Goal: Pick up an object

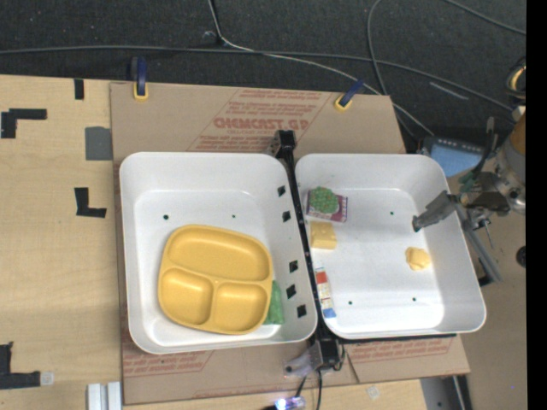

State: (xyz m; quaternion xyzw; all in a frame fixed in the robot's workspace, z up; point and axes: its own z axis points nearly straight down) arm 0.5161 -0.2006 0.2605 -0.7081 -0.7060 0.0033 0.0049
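Two shallow white bins sit side by side on a sheet of brown cardboard laid over the wooden bench.

The left bin holds a yellow divided tray with three compartments, lying flat toward the near side. A green object is wedged just beside the tray's right edge, against the bin's right wall.

The right bin holds several small items. A green, bumpy object on a pinkish wrapper lies at the far left of this bin. Just near of it sits a pale yellow block. Along the left wall, toward the near side, lies a thin stick-like item with red and blue parts. A small yellow lump rests on the floor of the bin toward its right side, well apart from the others.

The gripper reaches in from the right, over the right rim of the right bin. One dark finger points down and to the left, its tip above the bin floor, on the far side of the yellow lump and not touching it. Nothing shows between the fingers. Whether they are spread or pressed together cannot be told from this angle.

Black cables trail across the dark surface beyond the cardboard.
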